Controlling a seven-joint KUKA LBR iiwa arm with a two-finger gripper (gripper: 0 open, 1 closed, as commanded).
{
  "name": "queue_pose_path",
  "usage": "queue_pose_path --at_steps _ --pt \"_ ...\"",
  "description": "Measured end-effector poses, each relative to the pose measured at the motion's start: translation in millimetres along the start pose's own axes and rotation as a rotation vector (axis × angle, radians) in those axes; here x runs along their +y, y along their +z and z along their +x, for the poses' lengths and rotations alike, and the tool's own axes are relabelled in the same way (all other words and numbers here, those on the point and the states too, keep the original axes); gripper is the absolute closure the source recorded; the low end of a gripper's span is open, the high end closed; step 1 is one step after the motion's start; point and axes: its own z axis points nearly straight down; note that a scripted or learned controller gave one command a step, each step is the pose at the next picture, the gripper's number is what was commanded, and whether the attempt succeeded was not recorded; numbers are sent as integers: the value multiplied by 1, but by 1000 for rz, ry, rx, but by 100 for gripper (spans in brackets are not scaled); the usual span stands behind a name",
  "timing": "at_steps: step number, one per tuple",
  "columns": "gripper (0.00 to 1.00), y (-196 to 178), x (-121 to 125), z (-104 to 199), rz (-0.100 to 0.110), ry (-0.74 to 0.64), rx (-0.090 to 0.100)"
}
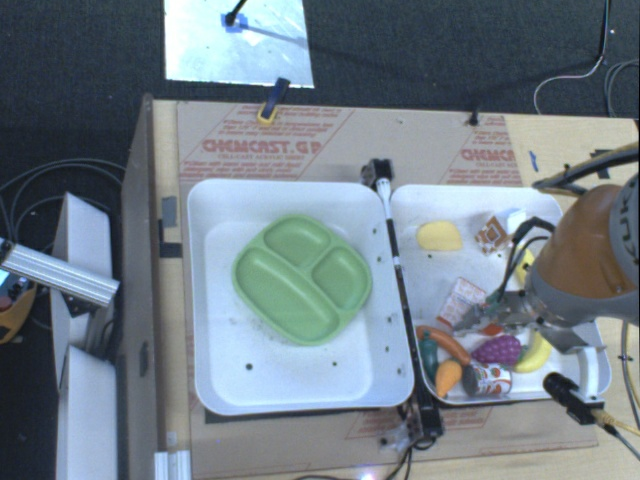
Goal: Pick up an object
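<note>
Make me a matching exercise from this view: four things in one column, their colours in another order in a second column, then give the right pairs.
Things:
1. divided plate in the left bin
2. lemon-shaped toy at the top of the right bin
3. bunch of grapes
4. band on the arm

Colours:
A. purple
B. orange
C. green
D. yellow

Pairs: 1-C, 2-D, 3-A, 4-B

Arm (590, 258) cut by right edge (claw unclear).
</note>
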Motion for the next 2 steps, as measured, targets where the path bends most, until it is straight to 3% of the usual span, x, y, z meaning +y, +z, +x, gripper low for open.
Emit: queue_pose_path --at_steps 1,2 --pt "0 0 50 5 -2 -5 -3" --pt "0 4 0 -4 8 2 -1"
